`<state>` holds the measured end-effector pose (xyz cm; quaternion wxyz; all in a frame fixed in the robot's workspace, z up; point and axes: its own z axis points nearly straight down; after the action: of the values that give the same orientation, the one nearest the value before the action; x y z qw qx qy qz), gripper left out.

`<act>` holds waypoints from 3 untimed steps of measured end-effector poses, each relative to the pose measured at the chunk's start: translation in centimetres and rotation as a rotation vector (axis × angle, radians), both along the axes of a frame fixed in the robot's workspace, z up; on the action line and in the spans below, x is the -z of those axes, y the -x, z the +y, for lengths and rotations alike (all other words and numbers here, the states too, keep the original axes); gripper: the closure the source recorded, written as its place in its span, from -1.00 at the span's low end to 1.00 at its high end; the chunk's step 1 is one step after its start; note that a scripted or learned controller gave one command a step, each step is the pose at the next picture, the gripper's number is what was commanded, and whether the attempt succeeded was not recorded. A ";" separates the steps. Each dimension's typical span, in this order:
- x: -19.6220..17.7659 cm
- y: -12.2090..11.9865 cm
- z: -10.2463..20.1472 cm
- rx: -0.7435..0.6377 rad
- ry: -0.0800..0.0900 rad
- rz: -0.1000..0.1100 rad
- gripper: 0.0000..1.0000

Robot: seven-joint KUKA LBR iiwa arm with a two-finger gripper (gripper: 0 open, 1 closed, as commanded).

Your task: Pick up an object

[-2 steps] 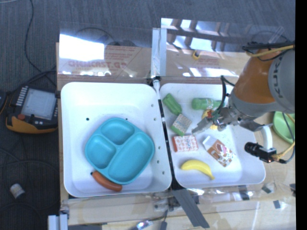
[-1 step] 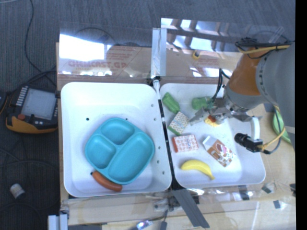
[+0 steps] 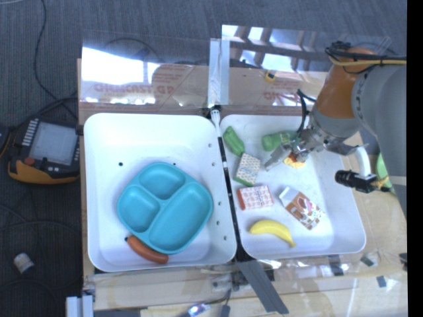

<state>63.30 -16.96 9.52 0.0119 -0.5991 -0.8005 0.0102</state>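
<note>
My gripper (image 3: 285, 156) hangs low over the back of the right bin (image 3: 344, 233), reaching in from the right. It sits just in front of a green toy (image 3: 274, 139) and beside a small yellow piece (image 3: 295, 163). Other items in this bin are a green pepper-like toy (image 3: 232, 139), a patterned small box (image 3: 248, 168), a red-and-white checked box (image 3: 255, 197), a snack packet (image 3: 303, 209) and a banana (image 3: 271, 230). Nothing visibly hangs from the gripper.
The left bin (image 3: 106, 144) holds a blue divided plate (image 3: 165, 207) with a red sausage (image 3: 147, 249) at its front edge. A divider wall (image 3: 225, 177) separates the bins. A black attachment (image 3: 353, 179) juts over the right bin's right side.
</note>
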 end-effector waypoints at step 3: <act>-11.3 -3.5 10.8 0.480 0.008 -0.028 1.00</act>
<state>66.80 -6.19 20.79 0.0006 -0.7724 -0.6351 0.0019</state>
